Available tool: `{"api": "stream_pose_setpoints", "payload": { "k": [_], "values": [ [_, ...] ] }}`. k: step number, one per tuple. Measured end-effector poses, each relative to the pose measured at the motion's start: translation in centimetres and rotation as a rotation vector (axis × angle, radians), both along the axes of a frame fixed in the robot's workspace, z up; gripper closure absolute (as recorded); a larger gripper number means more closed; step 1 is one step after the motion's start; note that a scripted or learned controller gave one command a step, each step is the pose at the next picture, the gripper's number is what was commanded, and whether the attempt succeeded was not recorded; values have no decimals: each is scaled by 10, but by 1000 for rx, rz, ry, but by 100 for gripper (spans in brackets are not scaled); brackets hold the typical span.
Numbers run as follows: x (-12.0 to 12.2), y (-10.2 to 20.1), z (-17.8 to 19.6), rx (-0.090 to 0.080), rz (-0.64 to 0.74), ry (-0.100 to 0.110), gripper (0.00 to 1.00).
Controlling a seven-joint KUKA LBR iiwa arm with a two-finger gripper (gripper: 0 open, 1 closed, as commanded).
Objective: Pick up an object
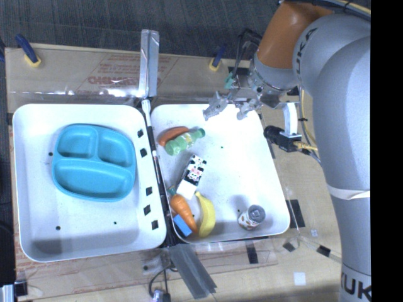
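blue divided plate (94,162), left bin (25,231)

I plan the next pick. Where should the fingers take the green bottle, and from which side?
Probably the green bottle at mid-body, from above, fingers across its width. It lies flat, cap toward the bin's open floor; the orange piece touches its far side, so approach carefully.

Bench (75,83): brown board surface, red print near 12 o'clock. Two shallow white bins directly on it, side by side, touching at centre: left bin (25,168) toward 9 o'clock, right bin (252,162) toward 3 o'clock. Blue clamps (28,50) on far edge, 10 and 1 o'clock. Black tape marks (296,212) near 5 o'clock.
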State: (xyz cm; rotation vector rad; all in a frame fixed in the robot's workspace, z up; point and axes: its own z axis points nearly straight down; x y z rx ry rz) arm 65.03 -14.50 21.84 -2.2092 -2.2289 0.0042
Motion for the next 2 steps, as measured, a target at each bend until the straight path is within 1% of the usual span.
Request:
{"api": "stream_pose_setpoints", "payload": {
  "k": [1,2],
  "values": [
    [-18,38,-116,0,-105,-4,0],
    [0,45,-126,0,-113,-3,0]
  ]
}}
